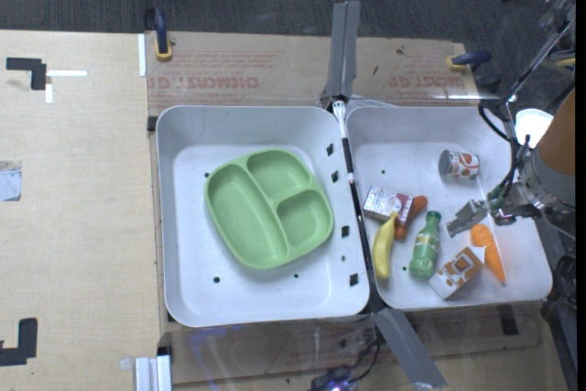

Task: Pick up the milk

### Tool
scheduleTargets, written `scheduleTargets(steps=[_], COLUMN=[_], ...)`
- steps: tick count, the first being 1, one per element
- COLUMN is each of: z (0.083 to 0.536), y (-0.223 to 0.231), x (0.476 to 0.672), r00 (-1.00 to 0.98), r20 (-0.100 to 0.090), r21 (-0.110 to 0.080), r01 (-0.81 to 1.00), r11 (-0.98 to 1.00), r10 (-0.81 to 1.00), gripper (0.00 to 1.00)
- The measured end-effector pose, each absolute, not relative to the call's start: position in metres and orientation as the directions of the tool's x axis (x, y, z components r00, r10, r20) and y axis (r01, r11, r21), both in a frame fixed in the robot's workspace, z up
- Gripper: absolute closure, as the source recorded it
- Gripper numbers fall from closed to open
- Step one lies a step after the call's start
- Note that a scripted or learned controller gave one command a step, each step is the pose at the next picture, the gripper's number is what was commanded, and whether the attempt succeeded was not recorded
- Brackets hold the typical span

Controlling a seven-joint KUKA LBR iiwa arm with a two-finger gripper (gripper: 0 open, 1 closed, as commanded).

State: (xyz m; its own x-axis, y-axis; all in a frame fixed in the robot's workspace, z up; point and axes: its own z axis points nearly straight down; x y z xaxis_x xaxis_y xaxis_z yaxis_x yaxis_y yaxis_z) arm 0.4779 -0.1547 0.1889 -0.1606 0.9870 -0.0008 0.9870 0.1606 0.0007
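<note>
Gripper (469,215) sat low over the right bin (403,128), fingers spread apart, nothing between them. Milk carton (457,273) lay tilted near the bin's front edge, just below the gripper and apart from it, touching the carrot (491,254) on its right. Green bottle (425,244) was just left of the carton, with banana (383,245), hot dog (411,215) and small box (385,202) further left. Can (459,164) lay toward the back. Left bin (183,128) held the green divided plate (269,209).
</note>
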Motion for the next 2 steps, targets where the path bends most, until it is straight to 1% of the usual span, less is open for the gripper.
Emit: scheduleTargets(steps=[1,2], z=[0.097,0.167], y=[-0.117,-0.174], x=[0.477,0.478], r00=[-0.148,-0.188], r20=[0.001,-0.001], r21=[-0.001,0.001], r01=[0.989,0.982], r11=[0.148,0.188], r10=[0.989,0.982], gripper=[0.0,0.0])
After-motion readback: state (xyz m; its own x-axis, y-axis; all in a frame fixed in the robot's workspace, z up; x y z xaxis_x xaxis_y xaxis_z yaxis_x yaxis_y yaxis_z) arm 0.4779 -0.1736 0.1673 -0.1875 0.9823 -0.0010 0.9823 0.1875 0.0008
